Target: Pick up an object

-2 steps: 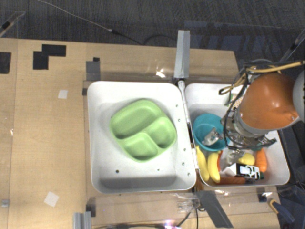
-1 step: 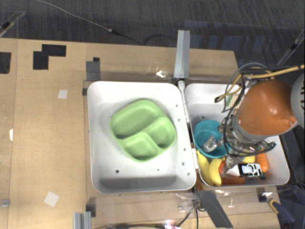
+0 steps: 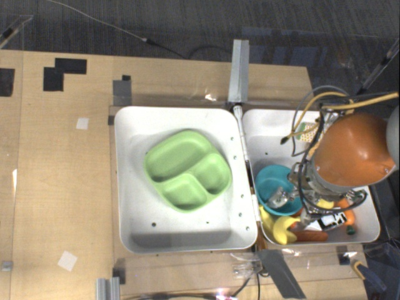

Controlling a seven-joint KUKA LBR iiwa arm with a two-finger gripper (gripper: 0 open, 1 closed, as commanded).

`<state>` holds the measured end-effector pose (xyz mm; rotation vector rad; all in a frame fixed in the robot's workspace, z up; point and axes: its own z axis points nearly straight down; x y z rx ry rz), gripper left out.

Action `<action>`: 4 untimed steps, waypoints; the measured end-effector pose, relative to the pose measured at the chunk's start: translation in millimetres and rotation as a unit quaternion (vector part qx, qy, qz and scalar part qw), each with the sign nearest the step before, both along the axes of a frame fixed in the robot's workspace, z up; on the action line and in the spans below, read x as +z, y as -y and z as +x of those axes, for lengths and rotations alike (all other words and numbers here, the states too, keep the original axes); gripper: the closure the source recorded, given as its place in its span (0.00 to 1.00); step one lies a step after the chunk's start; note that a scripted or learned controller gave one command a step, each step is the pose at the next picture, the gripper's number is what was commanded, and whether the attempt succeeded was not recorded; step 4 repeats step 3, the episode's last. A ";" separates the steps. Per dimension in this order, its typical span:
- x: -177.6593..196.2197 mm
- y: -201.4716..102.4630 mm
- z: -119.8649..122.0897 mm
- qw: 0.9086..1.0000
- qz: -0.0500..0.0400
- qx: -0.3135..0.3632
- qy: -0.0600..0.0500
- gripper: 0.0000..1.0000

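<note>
the arm's gripper (image 3: 289,197) hung low over the right bin (image 3: 269,130), by a teal bowl (image 3: 272,181) and banana (image 3: 279,225), probably seeking a pick; its grip could not be judged.

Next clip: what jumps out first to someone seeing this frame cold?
The green divided plate lying alone in the left bin catches the eye first. Next comes the arm's orange band, hanging over the right bin, where a teal cup and a yellow banana crowd beneath it.

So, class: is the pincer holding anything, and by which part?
It cannot be told: the arm's orange band hides the pincer above the right bin, near the blue cup.
</note>
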<state>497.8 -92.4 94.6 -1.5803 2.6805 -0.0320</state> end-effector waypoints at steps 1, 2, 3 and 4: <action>-0.8 7.2 -1.3 1.000 0.002 0.011 -0.002 0.00; -1.3 9.4 -2.2 1.000 0.004 -0.013 -0.004 0.00; 16.5 18.1 4.0 1.000 -0.003 -0.018 0.006 1.00; 16.5 18.1 4.0 1.000 -0.003 -0.018 0.006 1.00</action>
